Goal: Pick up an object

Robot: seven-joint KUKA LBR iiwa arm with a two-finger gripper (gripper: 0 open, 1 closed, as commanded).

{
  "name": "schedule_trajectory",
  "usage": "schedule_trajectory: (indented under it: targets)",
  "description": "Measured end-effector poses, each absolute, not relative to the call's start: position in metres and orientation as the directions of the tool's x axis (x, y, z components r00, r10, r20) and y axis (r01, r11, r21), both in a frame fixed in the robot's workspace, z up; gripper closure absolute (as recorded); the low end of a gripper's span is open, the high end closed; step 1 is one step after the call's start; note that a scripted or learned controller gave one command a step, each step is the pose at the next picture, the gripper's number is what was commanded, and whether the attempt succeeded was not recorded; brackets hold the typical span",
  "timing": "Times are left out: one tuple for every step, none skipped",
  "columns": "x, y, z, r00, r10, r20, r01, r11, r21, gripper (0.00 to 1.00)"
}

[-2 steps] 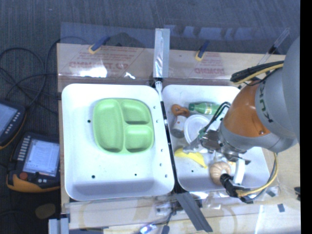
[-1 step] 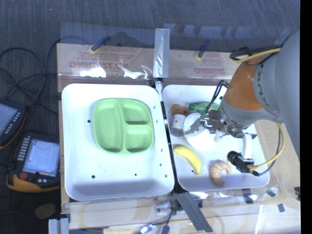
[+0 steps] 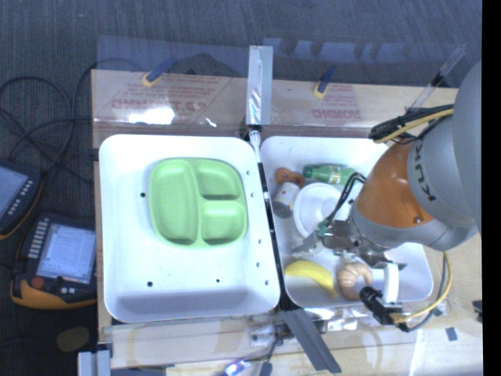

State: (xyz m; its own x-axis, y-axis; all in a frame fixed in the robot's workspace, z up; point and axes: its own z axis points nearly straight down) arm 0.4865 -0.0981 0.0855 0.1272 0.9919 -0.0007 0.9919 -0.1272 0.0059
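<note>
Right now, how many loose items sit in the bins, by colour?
Green: 2 (tray, bottle)
Yellow: 1 (banana)
White: 1 (cup)
Brown or tan: 2 (one, one)
Total: 6; the arm may hide more.

Part of the black KUKA lettering seen on the arm's orange band (image 3: 411, 180), faint reddish print seen reversed on the clear sheets (image 3: 164, 100) behind the bins, too blurred to be read, no other text made out
</note>
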Motion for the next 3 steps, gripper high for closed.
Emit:
schedule_trajectory:
  targets:
    - [0.4875, -0.0975, 0.0981, 0.128, 0.992, 0.002, 0.992, -0.128, 0.009, 1.00]
    - [0.4874, -0.0974, 0.0979, 0.128, 0.992, 0.003, 0.992, -0.128, 0.008, 0.00]
    - [0.4874, -0.0974, 0.0979, 0.128, 0.992, 0.003, 0.992, -0.128, 0.008, 0.00]
